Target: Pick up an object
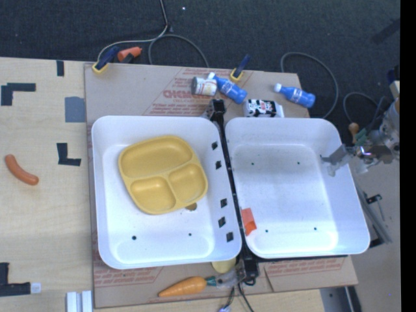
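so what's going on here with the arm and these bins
A robot arm reaches in from the right, its gripper hovering at the right rim of the right bin. Nothing shows between its fingers, so no pick has happened yet. The left bin holds a yellow plate. Two blue bottles lie behind the bins, a carrot lies in front, and a sausage sits far left on the bench.

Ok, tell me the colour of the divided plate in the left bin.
The divided plate is yellow, seen plainly in the camera view.
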You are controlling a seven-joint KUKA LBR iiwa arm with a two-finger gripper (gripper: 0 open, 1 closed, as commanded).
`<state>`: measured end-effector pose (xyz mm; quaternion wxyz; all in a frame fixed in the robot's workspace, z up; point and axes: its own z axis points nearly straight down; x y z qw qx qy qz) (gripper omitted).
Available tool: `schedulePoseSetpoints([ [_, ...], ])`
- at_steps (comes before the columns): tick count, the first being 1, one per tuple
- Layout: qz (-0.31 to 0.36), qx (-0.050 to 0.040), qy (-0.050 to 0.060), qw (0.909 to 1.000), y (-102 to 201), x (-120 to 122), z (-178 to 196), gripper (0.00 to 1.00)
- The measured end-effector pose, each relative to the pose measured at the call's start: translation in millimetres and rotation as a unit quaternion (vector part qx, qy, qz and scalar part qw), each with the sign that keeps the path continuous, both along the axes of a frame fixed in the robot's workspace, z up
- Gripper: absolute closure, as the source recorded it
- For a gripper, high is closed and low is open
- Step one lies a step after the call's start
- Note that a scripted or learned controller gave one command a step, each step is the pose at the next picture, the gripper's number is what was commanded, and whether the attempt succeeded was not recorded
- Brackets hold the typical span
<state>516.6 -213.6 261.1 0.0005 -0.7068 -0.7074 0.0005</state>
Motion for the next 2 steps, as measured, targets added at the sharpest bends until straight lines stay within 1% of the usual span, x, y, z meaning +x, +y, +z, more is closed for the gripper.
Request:
schedulePoseSetpoints([
  [1, 0.003, 0.002, 0.003, 1.0, 81.2, 11.3, -122.6, 0.0],
  [2, 0.001, -0.0013, -0.001, 1.0, 120.5, 49.5, -178.6, 0.0],
])
